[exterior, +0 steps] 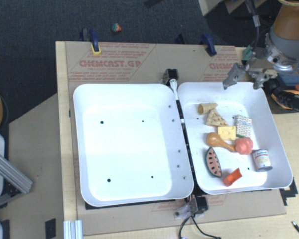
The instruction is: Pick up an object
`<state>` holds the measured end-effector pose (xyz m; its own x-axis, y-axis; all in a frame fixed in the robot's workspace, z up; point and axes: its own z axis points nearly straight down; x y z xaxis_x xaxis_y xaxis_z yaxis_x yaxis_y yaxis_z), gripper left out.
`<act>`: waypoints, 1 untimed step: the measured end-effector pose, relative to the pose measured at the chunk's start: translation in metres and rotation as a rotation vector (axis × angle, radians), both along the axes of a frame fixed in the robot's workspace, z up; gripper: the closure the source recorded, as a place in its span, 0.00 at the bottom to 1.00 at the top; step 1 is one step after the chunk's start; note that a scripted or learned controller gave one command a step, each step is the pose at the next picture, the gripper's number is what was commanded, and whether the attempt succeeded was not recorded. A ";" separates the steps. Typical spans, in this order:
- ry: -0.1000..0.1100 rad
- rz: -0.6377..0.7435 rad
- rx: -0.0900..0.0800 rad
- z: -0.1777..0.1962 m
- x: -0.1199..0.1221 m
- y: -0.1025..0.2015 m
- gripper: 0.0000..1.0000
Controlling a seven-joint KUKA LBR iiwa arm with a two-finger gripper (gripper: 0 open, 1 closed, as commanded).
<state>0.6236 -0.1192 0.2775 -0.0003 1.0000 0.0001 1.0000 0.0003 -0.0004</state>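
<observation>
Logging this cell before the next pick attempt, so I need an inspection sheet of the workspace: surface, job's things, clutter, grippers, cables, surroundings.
Surface: brown board bearing left bin and right bin, side by side.
Job's things: in the right bin, cone, yellow block, pink ball, small can, red piece, dark slice.
Clutter: small ball on the carpet.
Grippers: gripper above the right bin's far edge, holding nothing.
Cables: black cable at the front edge.
Surroundings: dark carpet; blue clamps.
</observation>
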 end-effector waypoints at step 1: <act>0.011 0.003 0.004 -0.099 -0.035 0.045 0.00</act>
